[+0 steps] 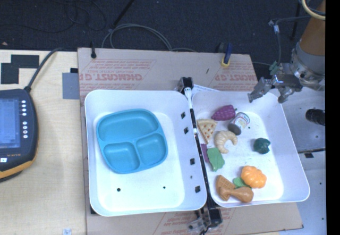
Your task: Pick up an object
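Note:
The right bin (289, 138) holds several toy foods: a purple grape bunch (224, 112), a small can (241, 120), a waffle wedge (206, 128), a cream croissant (226, 140), a dark green piece (261, 145), a light green piece (215, 158), an orange pumpkin (253, 176) and a brown drumstick shape (234, 190). My gripper (270, 92) hangs above the bin's far right corner, up and to the right of the can. Its two fingers are spread open with nothing between them.
The left bin (106, 186) carries a blue three-compartment plate (132, 140). A black divider strip (194, 143) runs between the bins. A teach pendant (13, 127) lies on the bench at far left. Cables trail across the dark floor behind.

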### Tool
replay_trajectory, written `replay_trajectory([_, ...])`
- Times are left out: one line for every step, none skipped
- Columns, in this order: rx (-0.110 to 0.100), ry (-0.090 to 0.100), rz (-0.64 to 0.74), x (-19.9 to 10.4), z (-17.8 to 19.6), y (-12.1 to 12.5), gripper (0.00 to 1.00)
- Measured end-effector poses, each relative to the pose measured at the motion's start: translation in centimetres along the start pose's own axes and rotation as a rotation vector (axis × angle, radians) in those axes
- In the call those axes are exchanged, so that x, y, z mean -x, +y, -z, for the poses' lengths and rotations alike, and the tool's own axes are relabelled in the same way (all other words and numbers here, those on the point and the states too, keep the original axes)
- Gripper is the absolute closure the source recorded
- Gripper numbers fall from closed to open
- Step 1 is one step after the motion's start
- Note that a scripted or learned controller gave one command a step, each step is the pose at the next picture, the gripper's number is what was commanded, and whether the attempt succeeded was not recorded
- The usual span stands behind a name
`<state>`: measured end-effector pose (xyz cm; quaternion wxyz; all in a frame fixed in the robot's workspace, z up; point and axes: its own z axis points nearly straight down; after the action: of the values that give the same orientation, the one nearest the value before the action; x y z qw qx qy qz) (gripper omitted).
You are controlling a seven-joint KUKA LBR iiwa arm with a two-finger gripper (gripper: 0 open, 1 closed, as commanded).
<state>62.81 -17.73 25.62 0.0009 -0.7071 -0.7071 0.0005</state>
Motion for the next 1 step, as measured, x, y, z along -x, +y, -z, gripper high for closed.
replay_trajectory([-0.007,0.002,0.004,-1.14,-14.51,0.88,0.0])
